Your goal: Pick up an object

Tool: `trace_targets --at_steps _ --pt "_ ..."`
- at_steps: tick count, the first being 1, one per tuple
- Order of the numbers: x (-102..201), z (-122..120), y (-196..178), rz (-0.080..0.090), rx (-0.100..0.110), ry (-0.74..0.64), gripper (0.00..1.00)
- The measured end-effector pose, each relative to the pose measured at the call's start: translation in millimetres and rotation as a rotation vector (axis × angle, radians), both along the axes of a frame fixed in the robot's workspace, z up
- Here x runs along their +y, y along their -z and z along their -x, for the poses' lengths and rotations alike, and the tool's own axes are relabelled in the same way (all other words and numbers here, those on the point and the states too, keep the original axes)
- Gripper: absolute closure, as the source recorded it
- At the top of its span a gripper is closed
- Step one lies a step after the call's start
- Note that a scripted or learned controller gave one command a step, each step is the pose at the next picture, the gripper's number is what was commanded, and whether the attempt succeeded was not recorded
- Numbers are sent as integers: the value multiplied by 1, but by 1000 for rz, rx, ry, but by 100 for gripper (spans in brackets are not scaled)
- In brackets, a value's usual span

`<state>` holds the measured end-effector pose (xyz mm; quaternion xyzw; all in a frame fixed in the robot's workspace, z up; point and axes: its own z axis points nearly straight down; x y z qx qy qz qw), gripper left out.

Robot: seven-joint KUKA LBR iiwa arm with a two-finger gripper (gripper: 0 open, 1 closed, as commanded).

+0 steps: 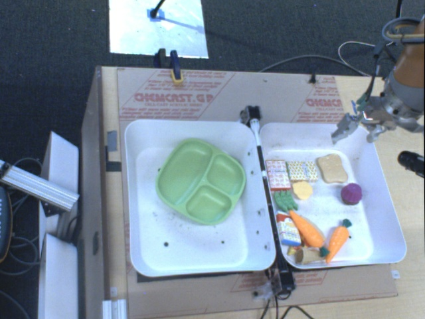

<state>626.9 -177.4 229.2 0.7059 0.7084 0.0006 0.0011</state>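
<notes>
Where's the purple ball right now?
Camera view: purple ball sits in the right bin, near its right wall, just below-right of the bread slice and above the carrot.

pale lime green on the divided plate (201,189), set against the plain white of the left bin (149,244). same white for the right bin (382,198). bright orange with green tops on both carrots (307,229) (337,239). deep purple on the small round fruit (351,193). tan, speckled brown, on the bread slice (331,169). soft yellow on the round piece (303,191). red-and-white grid print on one little box (277,175); yellow-and-grey checks on the box beside it (303,171). leafy green on the sprig (285,201). silver grey on the gripper (359,126). red lettering across the tan board (199,92).
</notes>
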Motion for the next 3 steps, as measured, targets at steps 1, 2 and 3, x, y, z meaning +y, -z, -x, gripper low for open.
trace_targets --at_steps 1,2,3 --pt "-8 87 145 0 2 2 0" --pt "19 108 145 -1 2 1 0" --pt "42 140 145 -1 1 2 0"
